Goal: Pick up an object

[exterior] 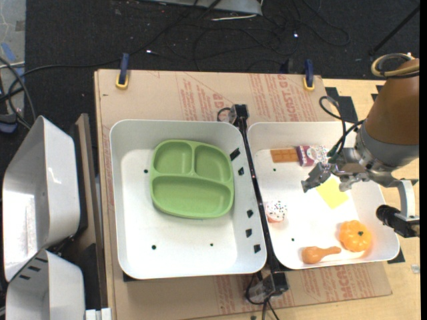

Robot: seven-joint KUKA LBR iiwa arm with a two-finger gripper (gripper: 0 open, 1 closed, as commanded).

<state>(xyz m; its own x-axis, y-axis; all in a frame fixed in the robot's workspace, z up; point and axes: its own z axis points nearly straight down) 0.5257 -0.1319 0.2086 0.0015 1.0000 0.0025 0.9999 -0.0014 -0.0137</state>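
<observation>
Where the arm reaches in, claw [325,176] hangs over right bin [293,255], just above yellow square [333,194]; fingers' spread — cannot tell. Orange pumpkin [353,236], orange gourd [319,253] near front edge. Green tray [193,179] in left bin [133,245].

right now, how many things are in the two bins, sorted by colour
green: 1, divided plate
orange: 3, pumpkin, gourd, flat block
yellow: 1, square piece
purple and white: 1, packet
white, spotted: 1, small object
total: 7
</observation>
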